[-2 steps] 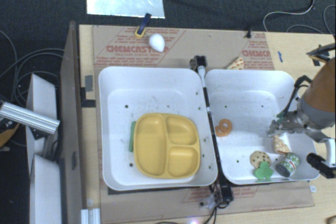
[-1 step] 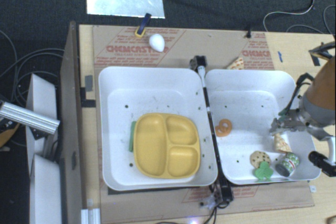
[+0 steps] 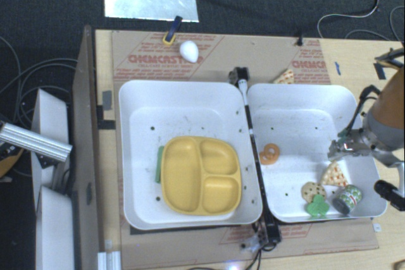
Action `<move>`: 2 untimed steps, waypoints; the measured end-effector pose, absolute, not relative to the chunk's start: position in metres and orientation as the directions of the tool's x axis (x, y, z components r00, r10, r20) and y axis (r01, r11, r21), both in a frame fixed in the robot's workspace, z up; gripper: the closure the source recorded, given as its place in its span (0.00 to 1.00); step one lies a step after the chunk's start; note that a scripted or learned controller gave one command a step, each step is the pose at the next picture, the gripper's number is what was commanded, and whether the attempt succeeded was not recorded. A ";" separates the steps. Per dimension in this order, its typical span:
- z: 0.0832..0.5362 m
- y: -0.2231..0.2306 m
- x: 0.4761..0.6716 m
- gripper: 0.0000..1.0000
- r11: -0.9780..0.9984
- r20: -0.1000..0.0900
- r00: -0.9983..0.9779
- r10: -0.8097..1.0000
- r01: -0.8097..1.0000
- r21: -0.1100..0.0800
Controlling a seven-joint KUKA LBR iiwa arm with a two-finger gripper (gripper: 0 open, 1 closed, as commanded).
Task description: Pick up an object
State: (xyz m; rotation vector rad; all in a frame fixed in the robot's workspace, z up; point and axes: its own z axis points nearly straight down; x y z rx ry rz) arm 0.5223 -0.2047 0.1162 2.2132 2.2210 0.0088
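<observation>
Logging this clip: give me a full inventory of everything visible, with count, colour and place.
Bins: 2, white, side by side on the bench.
Divided plate: 1, yellow, left bin.
Green strip: 1, at the plate's left edge.
Pretzel: 1, orange, right bin near the divider.
Cookie: 1, tan, right bin.
Green toy: 1, right bin front.
Pizza slice: 1, right bin.
Can: 1, green-labelled, right bin front corner.
Egg: 1, white, on cardboard behind the bins.
Gripper: 1, grey, over the right bin.

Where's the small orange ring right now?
The small orange ring lies in the right white bin, near its left wall beside the divider, left of the gripper and up-left of the round cookie.
</observation>
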 end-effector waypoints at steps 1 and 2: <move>0.116 -0.205 0.522 0.00 0.004 0.000 -0.004 1.000 1.000 0.008; 0.083 -0.207 0.485 0.00 -0.002 0.000 0.002 1.000 1.000 0.000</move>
